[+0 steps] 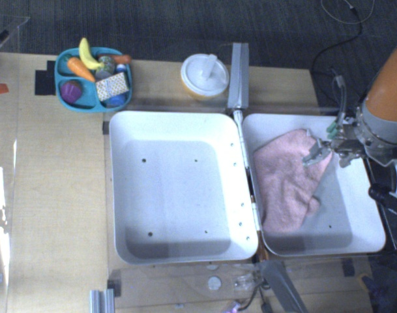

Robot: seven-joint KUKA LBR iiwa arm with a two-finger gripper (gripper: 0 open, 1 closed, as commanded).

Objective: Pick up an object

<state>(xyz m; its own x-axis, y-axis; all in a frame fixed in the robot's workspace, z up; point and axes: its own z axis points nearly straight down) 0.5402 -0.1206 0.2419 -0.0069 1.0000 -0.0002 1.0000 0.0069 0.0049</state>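
Pink terry-like cloth [288, 181] lies crumpled in the right bin [361, 237], bunched toward that bin's left wall and reaching up to its far edge, with one corner stretched rightward. The gripper [323, 150] hangs over that stretched corner, reaching in from the right below the orange band of the arm [386, 103]. Its fingers look spread a little, one tip touching or just above the cloth's upper right fold, but whether any fabric sits between them I cannot tell, so the claw's state stays uncertain. The left bin [120, 194] sits just beside, its floor bare. To do this step well, I judge the fingers should come straight down onto a raised fold, not a flat patch, since a ridge gives both tips something to pinch. Closing should wait until the tips have sunk into the fabric close to the bin floor. The lift should then go slowly and vertically, because a soft cloth gripped by one thin edge may slide free or drag against the bin wall. A blue tray [61, 100] and a white lidded cup [205, 75] sit well apart, beyond the bins.
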